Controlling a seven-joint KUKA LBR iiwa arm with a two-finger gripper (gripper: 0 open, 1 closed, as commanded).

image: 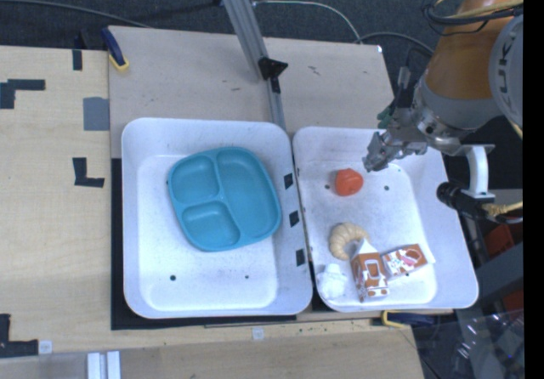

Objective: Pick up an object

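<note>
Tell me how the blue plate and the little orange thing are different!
The blue plate lies in the left bin; the little orange thing sits in the right bin, near the gripper. The blue plate is much bigger than the orange thing. The plate is flat with three compartments; the orange thing is small and roundish. Both rest on white bin floors, and nothing is holding either one.

Blue tray (224,198); orange-red ball (347,183); tan croissant (346,239); white bins (136,224).

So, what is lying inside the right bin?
Inside the right bin: an orange-red ball, a croissant, a printed snack packet, something white. Anything beneath the packet is covered.
</note>
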